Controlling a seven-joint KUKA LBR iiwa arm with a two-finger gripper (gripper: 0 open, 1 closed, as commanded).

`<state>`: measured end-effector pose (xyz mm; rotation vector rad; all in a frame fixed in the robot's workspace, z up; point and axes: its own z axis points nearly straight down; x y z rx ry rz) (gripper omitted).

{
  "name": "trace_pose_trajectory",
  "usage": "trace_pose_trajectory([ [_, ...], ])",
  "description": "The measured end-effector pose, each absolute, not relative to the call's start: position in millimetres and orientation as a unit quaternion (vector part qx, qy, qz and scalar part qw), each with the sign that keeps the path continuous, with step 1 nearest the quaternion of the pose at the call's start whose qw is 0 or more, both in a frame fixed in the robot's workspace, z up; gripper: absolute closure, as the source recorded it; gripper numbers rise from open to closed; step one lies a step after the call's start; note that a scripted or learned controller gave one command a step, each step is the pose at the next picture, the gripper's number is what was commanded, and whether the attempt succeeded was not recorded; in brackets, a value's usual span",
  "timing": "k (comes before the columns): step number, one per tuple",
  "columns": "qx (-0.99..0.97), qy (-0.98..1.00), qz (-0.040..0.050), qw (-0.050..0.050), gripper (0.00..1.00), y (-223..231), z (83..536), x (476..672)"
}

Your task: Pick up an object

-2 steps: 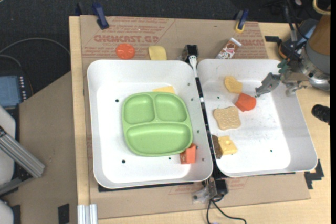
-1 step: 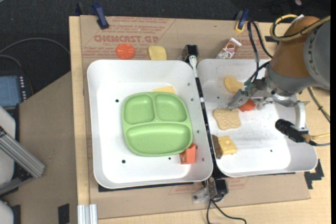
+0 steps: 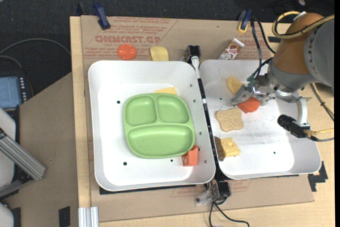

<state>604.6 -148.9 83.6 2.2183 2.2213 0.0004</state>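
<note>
"CHEMCAST" is printed on the worktop (image 3: pixel 133 39) board; the end effector (image 3: pixel 245 97) is seen at an orange-red piece (image 3: pixel 249 106), grip state undeterminable.

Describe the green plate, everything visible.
The green plate is a glossy, plastic-looking divided dish with rounded corners: two small compartments at the far side, one wide one nearer the camera. It lies flat, right side up, in the left bin. A yellow piece shows at its far edge; an orange block sits against its near right corner.
</note>
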Motion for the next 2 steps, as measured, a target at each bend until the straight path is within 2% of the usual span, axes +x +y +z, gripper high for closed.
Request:
trace_pose_trajectory([
  [1, 0.707, 0.707, 0.0012, 0.003, 1.0, -149, 96, 605.1],
  [2, 0.703, 0.711, 0.0061, 0.004, 1.0, -55, 192, 645.5],
])
